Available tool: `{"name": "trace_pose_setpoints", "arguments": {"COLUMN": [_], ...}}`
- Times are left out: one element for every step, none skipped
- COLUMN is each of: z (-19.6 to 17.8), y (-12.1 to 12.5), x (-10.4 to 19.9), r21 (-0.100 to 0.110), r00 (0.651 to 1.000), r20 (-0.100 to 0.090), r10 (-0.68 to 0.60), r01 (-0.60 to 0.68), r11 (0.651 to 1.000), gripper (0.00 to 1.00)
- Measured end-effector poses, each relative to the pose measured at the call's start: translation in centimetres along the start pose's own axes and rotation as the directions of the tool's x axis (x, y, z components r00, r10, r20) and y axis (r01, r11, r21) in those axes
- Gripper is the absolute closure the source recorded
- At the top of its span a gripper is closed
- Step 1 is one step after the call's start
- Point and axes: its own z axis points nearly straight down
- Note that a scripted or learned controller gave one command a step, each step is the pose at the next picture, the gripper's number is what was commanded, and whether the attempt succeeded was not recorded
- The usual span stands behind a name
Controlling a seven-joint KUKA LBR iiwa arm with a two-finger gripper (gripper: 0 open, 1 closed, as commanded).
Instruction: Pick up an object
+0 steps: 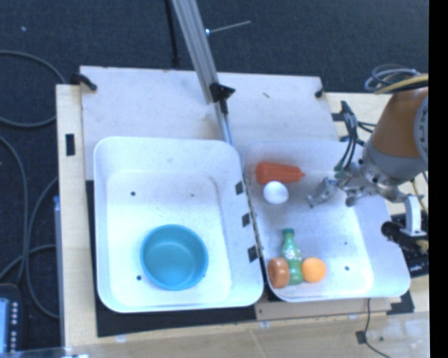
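Observation:
In the right bin lie an orange carrot-shaped thing near the far left corner and a white egg just in front of it. A small green bottle, a reddish-brown ball and an orange ball cluster at the near left. My gripper hangs over the right bin's middle, to the right of the egg and apart from it. Nothing shows between its fingers.
A blue bowl sits in the left bin toward its near side. A slanted metal pole rises from behind the bins. The arm comes in over the right bin's right edge.

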Motion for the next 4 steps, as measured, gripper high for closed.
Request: {"name": "trace_pose_setpoints", "arguments": {"z": [4.5,2.9,-1.7,-8.3], "y": [0.0,0.2,0.2,0.1], "x": [-0.1,-0.2,-0.4,0.0], "r21": [-0.003,-0.014,-0.011,-0.013], "r00": [1.000,1.000,1.000,1.000], "r20": [0.001,0.003,-0.001,-0.001], "r10": [0.005,0.008,0.004,-0.007], "r01": [-0.005,-0.008,-0.004,0.007], "r11": [1.000,1.000,1.000,1.000], "gripper": [0.00,1.00,1.00,1.00]}}
